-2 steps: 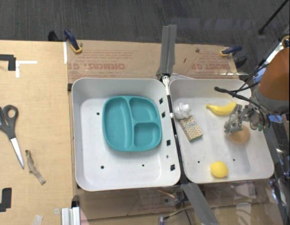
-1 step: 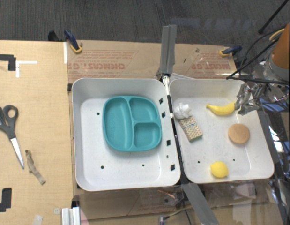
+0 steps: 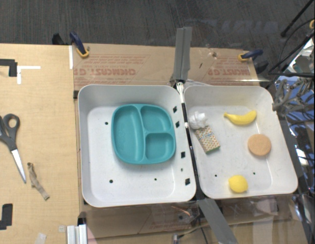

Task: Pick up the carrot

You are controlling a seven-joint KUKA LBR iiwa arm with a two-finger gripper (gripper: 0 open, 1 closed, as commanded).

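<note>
The left bin holds a teal plate. The right bin holds a banana, a lemon, a round cookie and maybe a small box.

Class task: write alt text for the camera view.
Two white bins sit side by side: the left bin holds a teal divided plate; the right bin holds a banana, lemon, round cookie and small packet.

Bright, even overhead light; soft shadows inside the bins; floor dim; edges slightly soft and grainy.
</note>
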